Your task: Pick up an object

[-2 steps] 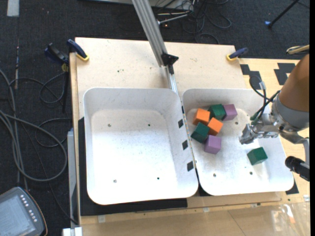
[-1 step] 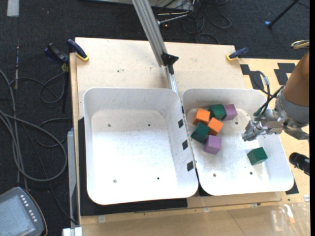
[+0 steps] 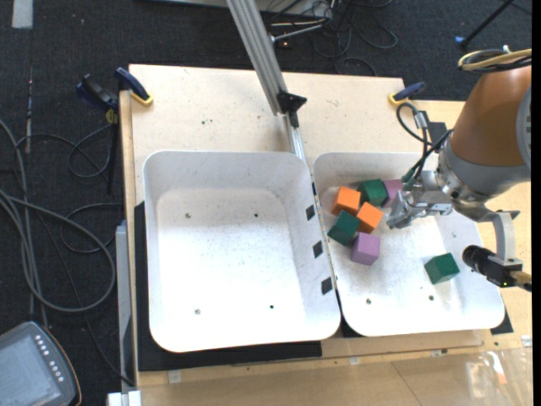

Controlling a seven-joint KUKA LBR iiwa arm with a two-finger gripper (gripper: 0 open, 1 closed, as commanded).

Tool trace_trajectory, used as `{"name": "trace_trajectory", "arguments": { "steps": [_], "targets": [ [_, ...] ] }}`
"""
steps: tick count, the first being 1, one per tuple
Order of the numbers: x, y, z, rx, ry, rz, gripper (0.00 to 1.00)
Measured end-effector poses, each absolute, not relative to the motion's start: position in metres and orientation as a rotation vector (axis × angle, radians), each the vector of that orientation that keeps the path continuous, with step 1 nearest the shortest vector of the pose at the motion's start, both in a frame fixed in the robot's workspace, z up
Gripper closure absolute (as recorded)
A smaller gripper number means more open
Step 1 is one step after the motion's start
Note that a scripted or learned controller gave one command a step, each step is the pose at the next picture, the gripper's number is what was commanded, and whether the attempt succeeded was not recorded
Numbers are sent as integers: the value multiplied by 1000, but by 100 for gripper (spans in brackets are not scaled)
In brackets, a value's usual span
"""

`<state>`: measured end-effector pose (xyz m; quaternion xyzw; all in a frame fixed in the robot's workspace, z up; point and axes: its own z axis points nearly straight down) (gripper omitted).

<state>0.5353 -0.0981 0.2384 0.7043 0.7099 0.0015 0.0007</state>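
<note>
Camera view: two shallow white plastic bins sit side by side on the pale wooden tabletop (image 3: 220, 100). Landmark is the right-hand white bin (image 3: 397, 311); the left-hand white bin (image 3: 228, 260) sits just beside it, touching along the middle wall.

Inside the right bin, toward its upper left, a tight cluster of small cubes: an orange cube (image 3: 347, 199), a second orange cube (image 3: 369, 216) just beside and below it, a dark green cube (image 3: 373, 191) above, another dark green cube (image 3: 342, 227) at the cluster's lower left, and a purple cube (image 3: 365, 248) at the bottom. A sliver of a pink-purple cube (image 3: 393, 189) peeks out next to the upper green one, partly hidden. A lone dark green cube (image 3: 441, 267) lies well apart, toward the bin's right side.

The grey arm with the orange band (image 3: 494, 117) reaches in over the bin's right edge. The two-finger gripper (image 3: 402, 212) hangs low, just beside the right edge of the cluster, near the lower orange cube. Finger state: cannot tell, the tips blur into shadow and metal. No cube is seen between them.

Progress, as a judgement: approach stage, gripper positioned at the cluster, nothing lifted. Left to do: close on one cube, likely the lower orange or pink-purple one, then raise it clear of the bin. Tight packing could spoil the grab.
</note>
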Motion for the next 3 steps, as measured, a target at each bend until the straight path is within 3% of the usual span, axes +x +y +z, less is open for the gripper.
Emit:
{"name": "trace_trajectory", "arguments": {
  "steps": [3],
  "targets": [
    [576,54,219,2213,2231,3,100]
  ]
}}
